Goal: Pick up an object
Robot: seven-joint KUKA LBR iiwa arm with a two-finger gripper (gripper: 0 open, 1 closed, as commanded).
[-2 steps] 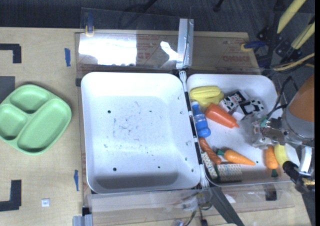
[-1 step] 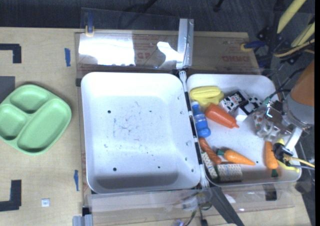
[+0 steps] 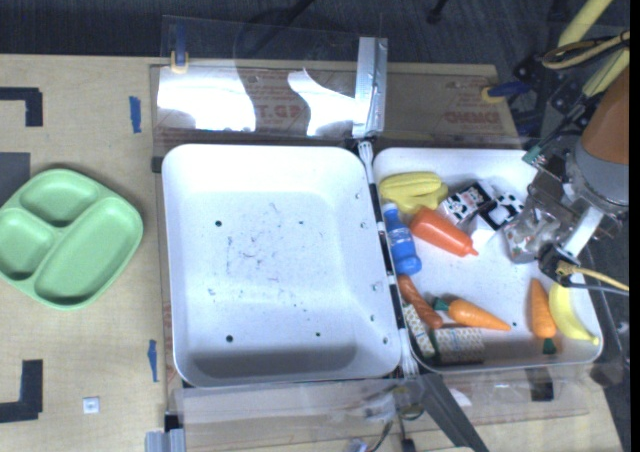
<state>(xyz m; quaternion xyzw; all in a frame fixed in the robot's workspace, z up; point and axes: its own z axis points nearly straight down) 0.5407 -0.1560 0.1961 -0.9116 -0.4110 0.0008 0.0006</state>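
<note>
My claw (image 3: 527,237) hangs over the right side of the right bin (image 3: 500,360); whether it is clenched or released I cannot tell. Just near of it lie a small carrot (image 3: 541,311) and a banana (image 3: 570,317). To its left sit an orange bottle (image 3: 441,231), a black-and-white pack (image 3: 468,202), a yellow pepper (image 3: 409,186) and a blue bottle (image 3: 402,245). A longer carrot (image 3: 474,315) lies at the near wall. The left bin (image 3: 200,180) adjoins, and a green divided plate (image 3: 66,237) rests on the surface (image 3: 80,360) far left
</note>
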